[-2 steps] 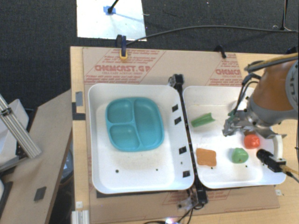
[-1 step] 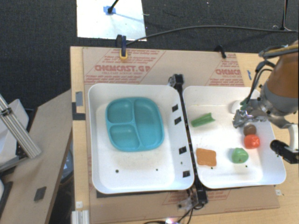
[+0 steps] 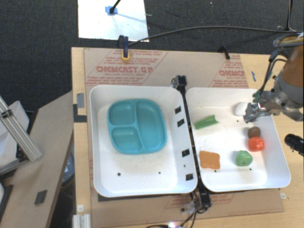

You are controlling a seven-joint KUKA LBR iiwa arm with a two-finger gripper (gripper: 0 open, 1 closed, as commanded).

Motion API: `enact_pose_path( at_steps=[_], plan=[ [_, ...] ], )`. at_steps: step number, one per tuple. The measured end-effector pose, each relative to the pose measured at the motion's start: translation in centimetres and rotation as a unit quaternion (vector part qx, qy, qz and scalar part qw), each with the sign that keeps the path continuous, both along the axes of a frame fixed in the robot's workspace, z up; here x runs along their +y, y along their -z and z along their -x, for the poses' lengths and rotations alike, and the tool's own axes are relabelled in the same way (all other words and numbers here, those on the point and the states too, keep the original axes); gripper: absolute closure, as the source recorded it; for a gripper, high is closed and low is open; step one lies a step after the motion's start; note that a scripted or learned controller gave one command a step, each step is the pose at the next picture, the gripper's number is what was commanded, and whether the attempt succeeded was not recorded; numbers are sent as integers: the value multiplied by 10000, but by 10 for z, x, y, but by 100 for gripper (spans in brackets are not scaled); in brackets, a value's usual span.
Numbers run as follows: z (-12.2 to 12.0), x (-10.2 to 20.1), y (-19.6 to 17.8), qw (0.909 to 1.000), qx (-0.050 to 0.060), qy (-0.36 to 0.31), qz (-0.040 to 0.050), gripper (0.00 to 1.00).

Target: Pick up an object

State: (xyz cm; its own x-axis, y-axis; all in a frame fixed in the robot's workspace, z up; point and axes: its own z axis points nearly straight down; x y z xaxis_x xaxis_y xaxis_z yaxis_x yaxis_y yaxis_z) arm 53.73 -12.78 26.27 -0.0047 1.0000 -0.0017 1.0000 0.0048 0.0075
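hovering over the far right corner of the right bin (image 3: 280, 177), just beside a small white object (image 3: 240, 109) at the back wall: the gripper (image 3: 250, 114). impossible to say at this size and slant whether anything is pinched.

scattered on the right bin's floor, all apart from one another except two: a green pepper-like piece (image 3: 205, 122) near the divider, an orange bread-like slab (image 3: 209, 159) toward the front, a round green piece (image 3: 243, 158) beside it, and a brown lump (image 3: 253, 132) touching or nearly touching a red tomato-like piece (image 3: 256, 144) directly below the gripper. sitting in the left bin (image 3: 97, 127): a teal divided plate (image 3: 137, 126).

probably toy food, so likely light, hollow, stiff plastic with a smooth skin. nearest candidates: the white object and the brown lump. rounded shapes, apt to squirt sideways out of a pinch unless taken across the widest middle, straight down. risky near the wall for the white one, with little room for the outer finger. easier on the brown lump, though crowded by the red piece on its near side; better to close along the axis that avoids that neighbour. flattest and least likely to roll: the bread slab, gripped across its short width.
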Motion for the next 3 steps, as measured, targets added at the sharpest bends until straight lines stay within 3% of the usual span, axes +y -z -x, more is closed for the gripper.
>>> enact_pose_path(
  at_steps=[3],
  plan=[
    [9, 174, 8, 10000, 33, -31, -22, 100]
  ],
)
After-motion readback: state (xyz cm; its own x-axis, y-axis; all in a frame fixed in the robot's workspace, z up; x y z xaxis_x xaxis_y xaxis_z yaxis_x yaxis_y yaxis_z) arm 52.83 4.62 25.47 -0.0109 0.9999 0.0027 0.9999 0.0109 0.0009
